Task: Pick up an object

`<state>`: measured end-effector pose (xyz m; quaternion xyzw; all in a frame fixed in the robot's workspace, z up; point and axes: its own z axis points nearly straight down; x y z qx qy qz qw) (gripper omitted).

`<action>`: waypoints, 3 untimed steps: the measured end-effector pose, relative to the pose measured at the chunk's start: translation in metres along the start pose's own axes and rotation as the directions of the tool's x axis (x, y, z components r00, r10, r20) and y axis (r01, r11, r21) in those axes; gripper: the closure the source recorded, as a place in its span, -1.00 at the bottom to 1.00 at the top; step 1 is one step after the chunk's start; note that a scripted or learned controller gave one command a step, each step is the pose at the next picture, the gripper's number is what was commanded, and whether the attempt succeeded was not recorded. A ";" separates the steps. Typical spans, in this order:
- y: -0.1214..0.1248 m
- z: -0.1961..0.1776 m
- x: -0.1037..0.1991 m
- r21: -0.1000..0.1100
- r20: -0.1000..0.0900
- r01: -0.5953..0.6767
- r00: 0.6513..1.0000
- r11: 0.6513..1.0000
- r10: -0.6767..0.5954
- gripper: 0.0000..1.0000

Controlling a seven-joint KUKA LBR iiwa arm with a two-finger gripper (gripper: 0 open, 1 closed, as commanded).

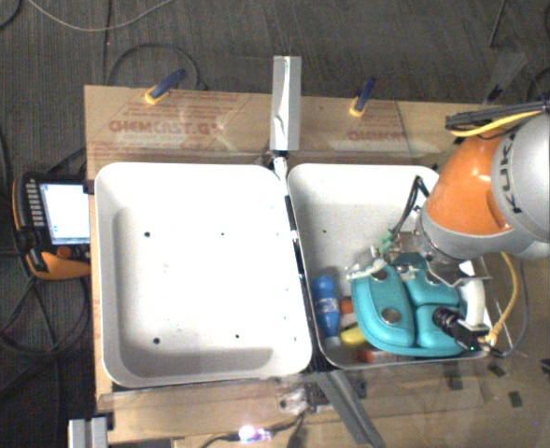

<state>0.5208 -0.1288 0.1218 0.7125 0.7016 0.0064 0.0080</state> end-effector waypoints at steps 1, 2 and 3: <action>-0.015 0.014 0.017 -0.040 0.037 0.244 0.969 0.969 -0.243 -1.00; -0.007 0.013 0.003 -0.045 0.008 0.219 0.976 0.975 -0.219 -1.00; 0.101 0.026 -0.002 -0.014 0.005 0.265 0.964 0.964 -0.265 -1.00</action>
